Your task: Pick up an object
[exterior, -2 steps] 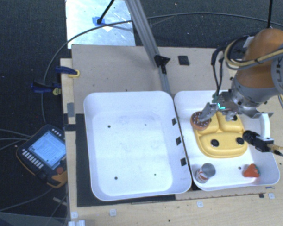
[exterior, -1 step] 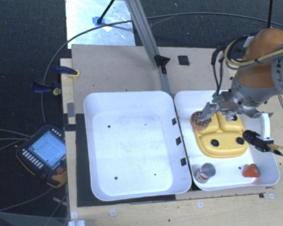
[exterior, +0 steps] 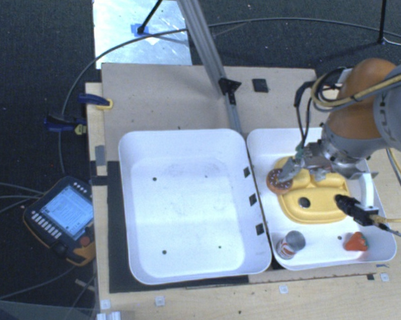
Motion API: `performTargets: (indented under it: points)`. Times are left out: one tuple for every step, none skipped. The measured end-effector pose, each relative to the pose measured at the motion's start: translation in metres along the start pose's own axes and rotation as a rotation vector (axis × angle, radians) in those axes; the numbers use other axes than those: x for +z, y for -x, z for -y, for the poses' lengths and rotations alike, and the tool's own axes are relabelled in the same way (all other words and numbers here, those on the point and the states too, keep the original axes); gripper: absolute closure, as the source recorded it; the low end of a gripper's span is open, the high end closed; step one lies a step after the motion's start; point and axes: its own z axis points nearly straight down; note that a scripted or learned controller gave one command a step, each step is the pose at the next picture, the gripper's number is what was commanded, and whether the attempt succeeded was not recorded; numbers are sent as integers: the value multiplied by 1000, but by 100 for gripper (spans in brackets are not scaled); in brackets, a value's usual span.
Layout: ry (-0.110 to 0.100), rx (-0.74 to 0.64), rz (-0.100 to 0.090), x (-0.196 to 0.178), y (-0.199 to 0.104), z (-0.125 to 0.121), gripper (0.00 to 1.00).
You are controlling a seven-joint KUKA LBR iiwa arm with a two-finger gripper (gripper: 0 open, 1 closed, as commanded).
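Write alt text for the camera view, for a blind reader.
A robot arm reaches from the right into the right white bin, its gripper at a brown ring beside a yellow moulded piece. A small metal cup and a red item lie near that bin's front edge; the left white bin stands alongside.

The right bin holds a yellow moulded piece at centre (dark hole on top). A brown ring lies against it at ten o'clock, a silvery cup at seven, and a red-orange lump at five.
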Motion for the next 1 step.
performTargets:
  points:
    - [1,0,0,43,5,-2,0]
